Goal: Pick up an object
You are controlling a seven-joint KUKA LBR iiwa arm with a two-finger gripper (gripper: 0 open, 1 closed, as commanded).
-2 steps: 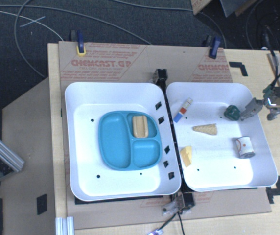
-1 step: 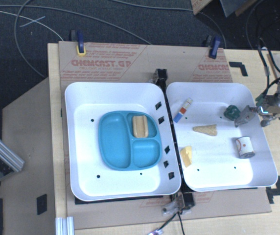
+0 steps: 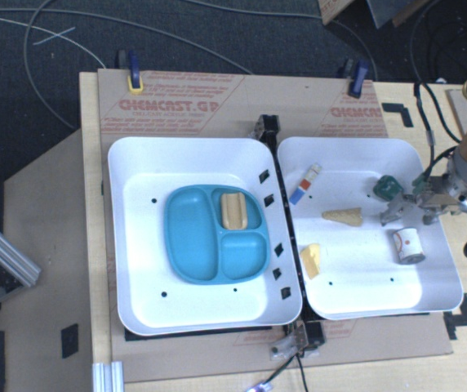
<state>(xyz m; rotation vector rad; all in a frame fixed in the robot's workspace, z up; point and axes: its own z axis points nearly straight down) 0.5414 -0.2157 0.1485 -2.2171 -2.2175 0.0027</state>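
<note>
Camera view: near the right bin's (image 3: 356, 296) right edge the gripper (image 3: 405, 211) hangs with fingers spread, pinching nothing. One white cylinder (image 3: 409, 245) lies just beside it, one green piece (image 3: 386, 188) close by, one tan wedge (image 3: 343, 216) toward the bin's middle.

A: Bright, even overhead light; the 2 white bins (image 3: 205, 158) nearly blow out, with soft shadows under their rims.

B: Focus holds mid-frame; corners look slightly soft.
</note>
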